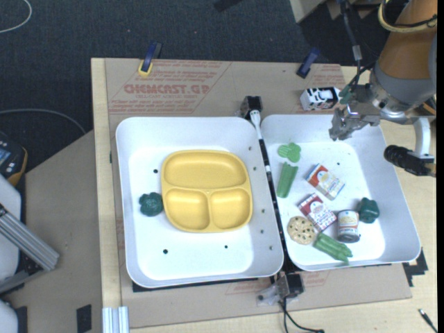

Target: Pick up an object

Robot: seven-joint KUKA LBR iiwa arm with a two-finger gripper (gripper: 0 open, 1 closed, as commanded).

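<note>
Two bins: shallow white trays side by side on the desk (104, 186), their inner rims touching along the middle.
Left bin (132, 144): carries a yellow divided plate (206, 189) near its centre, with one long compartment at the far side and two smaller ones nearer the camera.
Green broccoli piece (150, 203): lies on the left bin floor just beside the plate's left edge.
Right bin (388, 186): carries the loose objects, grouped in its left and near parts.
Green leafy piece (289, 152): far left of the right bin; a green pod (285, 180) lies just below it, close to the inner rim.
Red-and-white carton (325, 181): mid-bin, tilted; a second red packet (316, 212) lies nearer the camera.
Cookie (301, 229): beside the second packet, toward the inner rim.
Small can (347, 225): on its side, near a dark green pepper (368, 210).
Green bean (332, 248): nearest the front rim.
Black-and-white object (319, 98): on the desk beyond the right bin.
Gripper (345, 125): over the far edge of the right bin, apart from every object; whether it is released or clenched cannot be told.
</note>
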